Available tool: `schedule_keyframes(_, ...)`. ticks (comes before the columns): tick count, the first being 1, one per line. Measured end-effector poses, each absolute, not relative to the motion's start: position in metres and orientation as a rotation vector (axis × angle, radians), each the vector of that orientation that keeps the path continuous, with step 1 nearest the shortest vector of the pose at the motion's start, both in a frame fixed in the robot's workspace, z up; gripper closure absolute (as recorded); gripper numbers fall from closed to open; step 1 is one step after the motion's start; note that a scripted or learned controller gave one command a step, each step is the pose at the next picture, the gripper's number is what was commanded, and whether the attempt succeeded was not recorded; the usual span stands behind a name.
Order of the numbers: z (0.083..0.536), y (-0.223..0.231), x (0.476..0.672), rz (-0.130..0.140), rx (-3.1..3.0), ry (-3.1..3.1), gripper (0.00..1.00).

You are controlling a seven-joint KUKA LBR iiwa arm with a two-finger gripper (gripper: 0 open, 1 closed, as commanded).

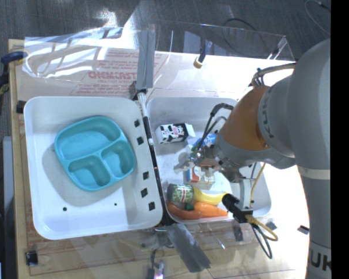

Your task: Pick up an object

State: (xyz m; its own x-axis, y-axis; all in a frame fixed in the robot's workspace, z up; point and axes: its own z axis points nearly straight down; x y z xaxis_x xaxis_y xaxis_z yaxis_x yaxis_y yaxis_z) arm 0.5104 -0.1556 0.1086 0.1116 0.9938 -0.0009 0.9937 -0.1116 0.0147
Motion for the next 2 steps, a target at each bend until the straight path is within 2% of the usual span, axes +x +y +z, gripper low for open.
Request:
schedule_keyframes(1,0.098,-0.145,0.484,0.013,2.21,2.21,0.0)
schedule_keyframes(2,0.108,-0.146,0.485,0.013,2.205,2.213,1.0)
